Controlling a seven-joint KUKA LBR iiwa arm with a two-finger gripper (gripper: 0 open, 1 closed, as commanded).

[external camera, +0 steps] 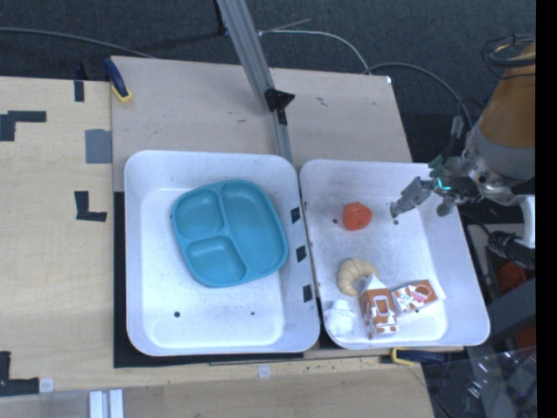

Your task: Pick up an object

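Dark carpet surrounds a pale wooden bench (pixel 52 259) marked with grey tape pieces, and a tan board (pixel 191 103) on it carries two shallow white bins set side by side. A slanted metal pole (pixel 248 42) crosses the board from the top and ends at the seam between the bins. The left bin (pixel 144 320) holds a blue divided plate (pixel 229 232) with three compartments, lying flat toward the bin's upper half. The right bin (pixel 452 294) holds four things: an orange-red round object (pixel 356 216), perhaps a tomato, in the upper middle; a tan croissant-shaped pastry (pixel 353 274) below it; a red and white printed carton (pixel 396 306) lying on its side at the lower right, just beside the pastry; and a small white lump (pixel 340 319) at the lower left corner, near the carton, too blurred to name. The grey arm (pixel 505 138) with its orange band reaches in from the right, and the gripper (pixel 425 194) hangs over the right bin's upper right area, to the right of the orange-red object and apart from it. Its fingers point down and leftward, spread apart with nothing between them. One fingertip (pixel 400 205) sits low, near the bin floor. Cables (pixel 348 50) trail across the carpet behind the board.
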